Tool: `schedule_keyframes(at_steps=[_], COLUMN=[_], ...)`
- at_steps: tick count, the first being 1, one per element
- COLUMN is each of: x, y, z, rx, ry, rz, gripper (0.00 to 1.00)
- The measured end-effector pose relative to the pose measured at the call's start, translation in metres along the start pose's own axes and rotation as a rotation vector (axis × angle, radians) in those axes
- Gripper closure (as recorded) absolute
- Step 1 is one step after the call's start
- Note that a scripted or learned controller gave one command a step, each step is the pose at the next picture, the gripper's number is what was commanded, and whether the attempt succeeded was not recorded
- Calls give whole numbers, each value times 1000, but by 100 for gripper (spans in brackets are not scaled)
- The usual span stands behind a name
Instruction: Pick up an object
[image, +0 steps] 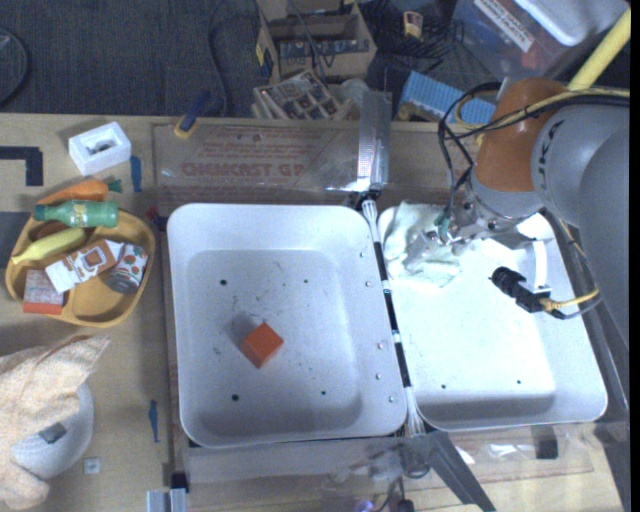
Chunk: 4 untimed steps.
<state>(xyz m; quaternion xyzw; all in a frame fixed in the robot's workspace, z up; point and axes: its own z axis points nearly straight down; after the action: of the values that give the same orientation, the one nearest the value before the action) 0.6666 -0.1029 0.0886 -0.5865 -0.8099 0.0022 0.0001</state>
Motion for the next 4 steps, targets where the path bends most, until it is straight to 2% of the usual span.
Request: schedule_keyframes(at_steps=[1,2,3,4], x=[0,45,41,7], y=[0,16,14,-19], z=[0,-98,-98,-9], rx=[0,-9,-7,-12], ry=[0,-1,0,-3], rz=[0,-81,-307,-236], gripper=[0,0,0,0])
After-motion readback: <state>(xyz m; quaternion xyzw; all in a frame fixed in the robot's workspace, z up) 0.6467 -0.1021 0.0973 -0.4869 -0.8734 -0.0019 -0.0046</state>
